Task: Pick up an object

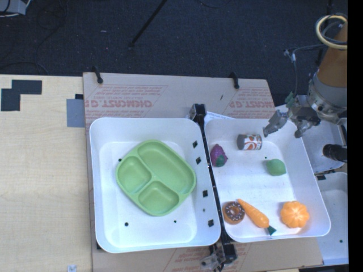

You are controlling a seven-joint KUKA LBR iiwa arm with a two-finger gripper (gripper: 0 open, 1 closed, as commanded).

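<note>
My gripper (288, 127) hangs over the far right corner of the right bin (309, 169), its two fingers spread apart with nothing between them, so it is open. Just to its left and a bit nearer lies a small can (249, 142) on its side. Further into the bin are a purple toy (218, 154), a green lump (276, 167), a doughnut (233, 212), a carrot (254, 213) and an orange pumpkin-like toy (294, 214).
The left bin (108, 208) holds a green divided plate (155, 176). A black divider (205, 169) runs between the bins. Both bins rest on a cardboard sheet (170, 98). A pale wooden bench top (39, 174) lies to the left.
</note>
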